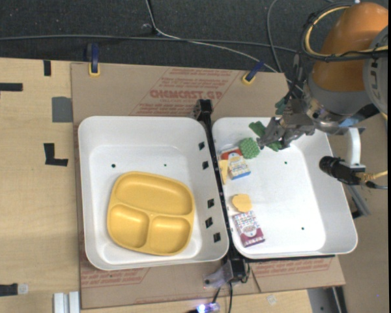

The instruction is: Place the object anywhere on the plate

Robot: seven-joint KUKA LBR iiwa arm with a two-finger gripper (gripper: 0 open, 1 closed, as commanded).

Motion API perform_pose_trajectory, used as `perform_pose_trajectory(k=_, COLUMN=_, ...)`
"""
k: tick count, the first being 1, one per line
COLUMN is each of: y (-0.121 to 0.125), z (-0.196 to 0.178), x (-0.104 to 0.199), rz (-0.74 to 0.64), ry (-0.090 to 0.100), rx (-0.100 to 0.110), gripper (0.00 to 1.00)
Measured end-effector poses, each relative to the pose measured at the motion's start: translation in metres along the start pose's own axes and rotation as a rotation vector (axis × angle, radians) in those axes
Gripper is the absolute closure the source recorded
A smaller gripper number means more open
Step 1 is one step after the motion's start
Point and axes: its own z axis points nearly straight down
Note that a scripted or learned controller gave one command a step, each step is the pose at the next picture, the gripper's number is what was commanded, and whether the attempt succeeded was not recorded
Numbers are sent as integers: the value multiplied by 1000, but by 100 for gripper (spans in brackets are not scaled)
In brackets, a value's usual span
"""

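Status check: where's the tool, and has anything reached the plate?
Tool low over right bin, beside green object. Yellow plate in left bin, nothing on it. Packets and a yellow piece along the right bin's left side.

Plate (151, 212) in left bin (91, 135); packets (246, 227) in right bin (326, 233), near divider.

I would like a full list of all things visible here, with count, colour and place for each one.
plate: 1, yellow, three compartments, in the left bin
left bin: 1, white, on the bench
right bin: 1, white, beside the left bin
green object: 1, green, top left of the right bin, beside the gripper
small carton: 1, red, white and yellow, below the green object
yellow piece: 1, yellow, left side of the right bin
packet: 1, dark red, below the yellow piece
gripper: 1, dark grey, over the right bin's top
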Motion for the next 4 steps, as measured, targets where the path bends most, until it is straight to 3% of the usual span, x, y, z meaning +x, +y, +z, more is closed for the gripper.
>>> perform_pose_trajectory(k=1, y=-12, z=20, x=56, rz=1, ry=-1, rx=3, gripper=100)
perform_pose_trajectory(k=4, y=-53, z=33, x=214, rz=-1, ry=-1, rx=3, gripper=100)
